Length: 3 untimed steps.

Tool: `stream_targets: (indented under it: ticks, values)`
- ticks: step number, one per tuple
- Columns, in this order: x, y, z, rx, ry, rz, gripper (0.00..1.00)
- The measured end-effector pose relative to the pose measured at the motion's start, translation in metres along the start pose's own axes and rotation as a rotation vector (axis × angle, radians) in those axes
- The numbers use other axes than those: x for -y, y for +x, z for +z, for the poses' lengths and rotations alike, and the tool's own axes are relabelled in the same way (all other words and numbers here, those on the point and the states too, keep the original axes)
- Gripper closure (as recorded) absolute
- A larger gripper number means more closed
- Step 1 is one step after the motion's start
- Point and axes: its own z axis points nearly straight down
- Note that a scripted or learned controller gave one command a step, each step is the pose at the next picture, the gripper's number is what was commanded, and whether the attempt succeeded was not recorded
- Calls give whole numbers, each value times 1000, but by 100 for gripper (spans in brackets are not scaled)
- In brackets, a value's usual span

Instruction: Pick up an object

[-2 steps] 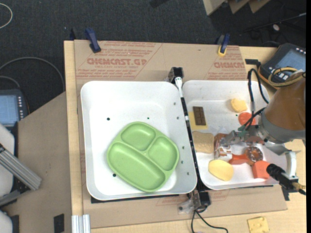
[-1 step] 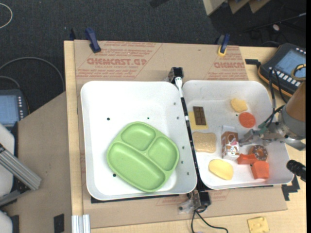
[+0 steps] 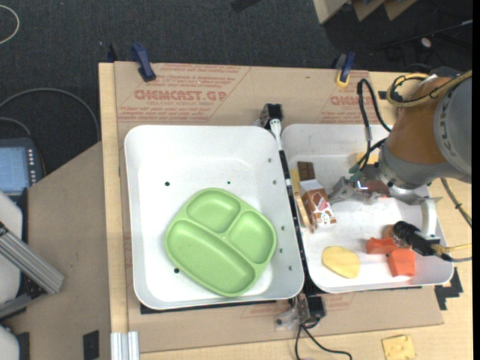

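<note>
Beside yellow lump (image 3: pixel 341 262), orange block (image 3: pixel 401 262).

A robotics lab or test cell, not a home. A grey KUKA arm (image 3: pixel 439 137) with an orange band reaches over a bench topped with printed cardboard (image 3: pixel 180 92) held by blue clamps (image 3: pixel 142 61). Two shallow white bins (image 3: pixel 142 201) sit side by side left of the arm's fingers, black cables (image 3: pixel 367 115) trail above them, dark carpet (image 3: pixel 150 13) lies beyond, and aluminium framing (image 3: pixel 30 265) stands far left
</note>
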Motion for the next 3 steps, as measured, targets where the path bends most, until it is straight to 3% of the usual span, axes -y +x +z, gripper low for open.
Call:
stream_targets:
  ticks: [1,2,3]
  values:
    - [71,-51,0,3,12,17,0]
    - [87,-62,-2,1,2,10,0]
    - [88,-63,-11,4,2,11,100]
